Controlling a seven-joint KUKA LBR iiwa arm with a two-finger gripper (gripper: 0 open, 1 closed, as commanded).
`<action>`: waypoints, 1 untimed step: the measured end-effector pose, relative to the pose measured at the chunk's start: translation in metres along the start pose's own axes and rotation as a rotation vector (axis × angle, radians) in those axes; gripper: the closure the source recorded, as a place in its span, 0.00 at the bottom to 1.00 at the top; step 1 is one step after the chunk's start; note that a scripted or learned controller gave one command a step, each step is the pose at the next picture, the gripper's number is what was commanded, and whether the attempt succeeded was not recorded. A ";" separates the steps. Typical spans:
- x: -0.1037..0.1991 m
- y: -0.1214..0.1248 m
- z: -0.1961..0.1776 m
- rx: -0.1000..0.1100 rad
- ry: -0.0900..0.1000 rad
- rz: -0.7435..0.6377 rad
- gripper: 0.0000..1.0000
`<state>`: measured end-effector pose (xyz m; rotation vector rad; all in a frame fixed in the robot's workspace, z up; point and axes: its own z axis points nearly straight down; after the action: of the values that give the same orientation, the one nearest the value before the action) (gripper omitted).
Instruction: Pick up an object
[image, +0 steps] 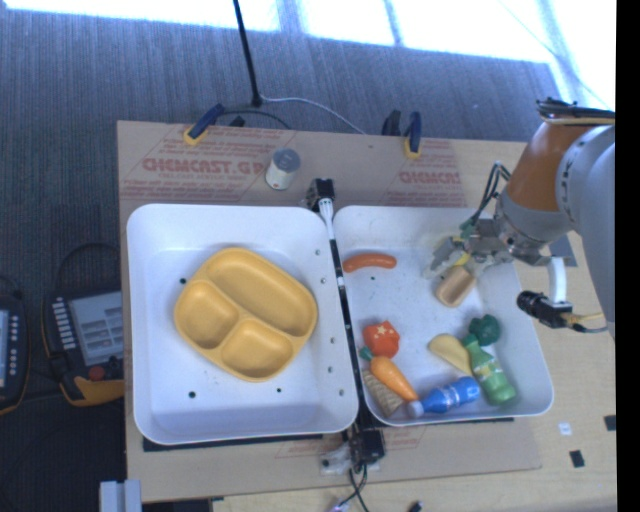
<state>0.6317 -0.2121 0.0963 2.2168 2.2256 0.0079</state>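
While two white bins (150, 300) sit (side by side), one end effector (462, 256) hovers.

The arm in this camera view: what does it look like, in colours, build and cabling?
The arm has rounded grey segments with an orange band above the wrist. Thin dark cables loop beside the wrist. The gripper is a small, pale metallic two-finger unit on a grey mount. A black fitting with a yellowish tip sticks out below the wrist.

The arm (590, 175) is smooth grey with a broad orange band (540, 165) above the wrist — thin black cables (493, 190) loop beside it — ending in a grey metal gripper (462, 252).
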 end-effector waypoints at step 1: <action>0.000 0.000 0.000 0.000 0.000 0.000 0.00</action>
<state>0.6317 -0.2121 0.0963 2.2168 2.2256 0.0079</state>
